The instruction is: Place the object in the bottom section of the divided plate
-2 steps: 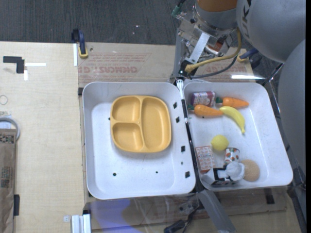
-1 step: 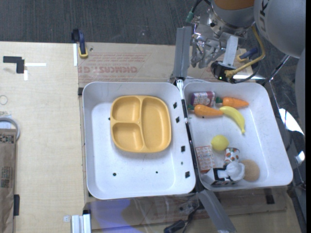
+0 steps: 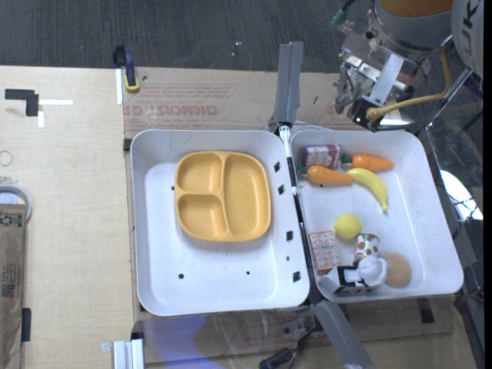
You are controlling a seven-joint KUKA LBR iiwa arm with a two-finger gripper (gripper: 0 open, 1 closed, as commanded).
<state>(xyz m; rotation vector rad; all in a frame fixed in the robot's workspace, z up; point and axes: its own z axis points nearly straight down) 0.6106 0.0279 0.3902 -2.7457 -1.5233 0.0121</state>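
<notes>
The hand (image 3: 355, 102) hangs empty at upper right, above the right bin's (image 3: 430, 206) far edge; whether it is open, I cannot tell. The plate (image 3: 223, 196) sits center-left. Best descend straight onto the banana (image 3: 372, 184), avoiding the carrots (image 3: 329, 176).

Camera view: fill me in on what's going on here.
The arm's gripper hangs above the far edge of the right bin and holds nothing. That bin has two carrots, a banana, a lemon, a small can and some other small items. The yellow divided plate lies in the left bin with nothing in its sections. Nothing has been placed yet.
</notes>
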